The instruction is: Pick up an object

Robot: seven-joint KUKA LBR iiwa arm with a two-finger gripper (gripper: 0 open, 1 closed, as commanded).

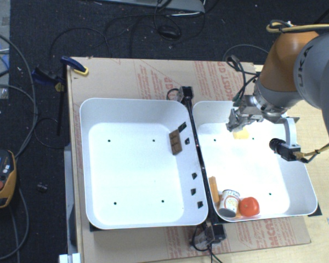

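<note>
My gripper [237, 124] hangs over the far part of the right bin [296, 179], at the end of the grey arm with the orange band [282, 53]. A small pale yellow object [242, 135] lies on the bin floor right beneath and just in front of the gripper; I cannot tell whether they touch. At the near edge of the same bin lie a red round object [250, 206], a small white can [228, 200] and an orange stick [213, 188]. A brown block [176, 142] rests against the right wall of the left bin [98, 147].
A black divider with clips [195, 147] runs between the two bins. A black fitting on a bracket [282, 148] hangs from the arm over the right bin's right side. Cables and a yellow-blue clamp [74, 66] lie beyond the cardboard base.
</note>
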